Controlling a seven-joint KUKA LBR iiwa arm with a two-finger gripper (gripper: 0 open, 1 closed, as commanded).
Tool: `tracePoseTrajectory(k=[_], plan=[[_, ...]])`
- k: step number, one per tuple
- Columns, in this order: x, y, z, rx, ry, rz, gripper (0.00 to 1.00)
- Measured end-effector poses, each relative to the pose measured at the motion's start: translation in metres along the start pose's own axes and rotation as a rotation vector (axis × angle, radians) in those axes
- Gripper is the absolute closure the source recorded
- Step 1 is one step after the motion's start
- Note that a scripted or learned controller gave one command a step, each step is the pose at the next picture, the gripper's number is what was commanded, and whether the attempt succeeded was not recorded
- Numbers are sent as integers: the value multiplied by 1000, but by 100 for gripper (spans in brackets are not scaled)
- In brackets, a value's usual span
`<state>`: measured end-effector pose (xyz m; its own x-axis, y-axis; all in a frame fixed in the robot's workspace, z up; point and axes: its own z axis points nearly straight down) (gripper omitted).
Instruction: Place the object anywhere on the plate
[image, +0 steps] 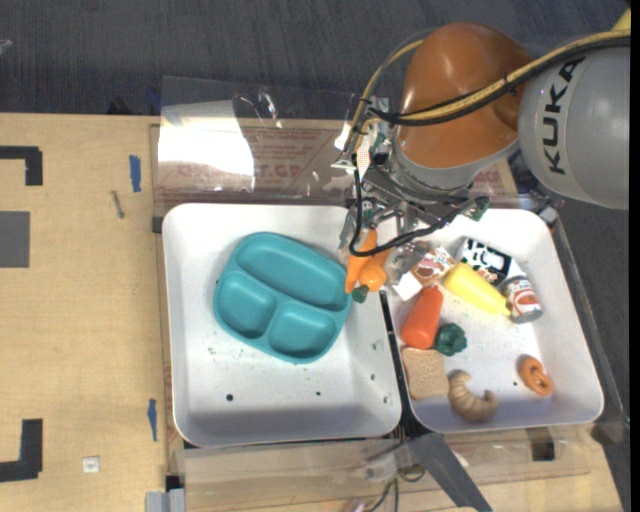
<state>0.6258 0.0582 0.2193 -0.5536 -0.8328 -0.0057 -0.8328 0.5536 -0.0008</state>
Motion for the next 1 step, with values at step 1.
tracePoseTrajectory(k=[1], plan=[[0, 0, 0, 0, 0, 0, 0]])
